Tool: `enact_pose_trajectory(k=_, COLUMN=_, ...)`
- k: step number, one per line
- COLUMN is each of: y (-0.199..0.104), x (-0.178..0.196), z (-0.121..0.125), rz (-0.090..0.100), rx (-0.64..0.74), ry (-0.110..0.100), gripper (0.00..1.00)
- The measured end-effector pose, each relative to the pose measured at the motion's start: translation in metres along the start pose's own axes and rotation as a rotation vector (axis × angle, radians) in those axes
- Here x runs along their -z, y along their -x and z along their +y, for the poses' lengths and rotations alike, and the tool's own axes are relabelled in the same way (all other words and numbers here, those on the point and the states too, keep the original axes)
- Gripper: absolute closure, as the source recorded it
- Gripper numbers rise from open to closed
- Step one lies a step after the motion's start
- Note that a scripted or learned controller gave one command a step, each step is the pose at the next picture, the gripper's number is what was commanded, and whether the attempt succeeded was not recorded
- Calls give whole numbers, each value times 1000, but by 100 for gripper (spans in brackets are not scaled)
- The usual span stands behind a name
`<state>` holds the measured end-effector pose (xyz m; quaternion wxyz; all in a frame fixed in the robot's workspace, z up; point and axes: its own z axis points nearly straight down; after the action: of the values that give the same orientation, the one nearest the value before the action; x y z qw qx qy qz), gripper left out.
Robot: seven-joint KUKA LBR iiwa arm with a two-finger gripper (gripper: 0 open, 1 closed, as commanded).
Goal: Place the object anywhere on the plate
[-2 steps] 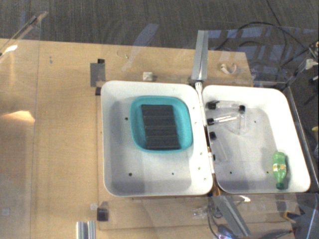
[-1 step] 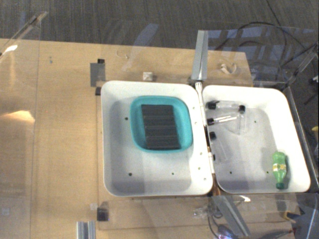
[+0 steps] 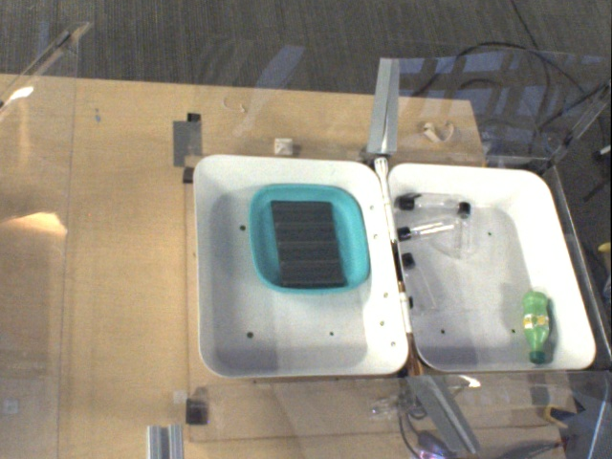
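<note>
We see two white bins side by side on the tabletop [image 3: 96, 285]. The left bin [image 3: 220, 342] carries the plate [image 3: 356, 242], teal with a dark ribbed insert, sitting in its upper half. The right bin [image 3: 497, 338] has the bottle [image 3: 537, 325], green, in the lower right corner close to the bin's wall, long axis running roughly up-down in the frame with a slight tilt. We take this as the object to move, though that is a judgement. Clear tubes with black caps [image 3: 432, 216] lie at the upper left of the right bin, near the divider; they could also be candidates, we cannot rule it out.

Key relation: bottle lies well apart from plate, down and to the right of it, with the divider between the bins in the way. Any carry goes leftward and slightly up across that divider.

End effector: we cannot tell its state, open or closed, and nothing here shows it holding or touching anything. So which way the bottle lies from it cannot be judged either.

Task looks not started: plate bears no object.
</note>
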<state>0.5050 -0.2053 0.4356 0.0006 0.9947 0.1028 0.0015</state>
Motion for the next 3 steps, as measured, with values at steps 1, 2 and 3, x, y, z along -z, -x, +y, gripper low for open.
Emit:
enact_pose_trajectory(k=1, y=16, x=-1, z=-3, rz=-1, rx=0, ry=-1, gripper=0)
enact_pose_trajectory(k=2, y=-13, x=-100, z=2, rz=-3, rx=1, ry=-1, gripper=0)
enact_pose_trajectory(k=3, y=13, x=0, z=-3, rz=1, rx=7, ry=1, gripper=0)
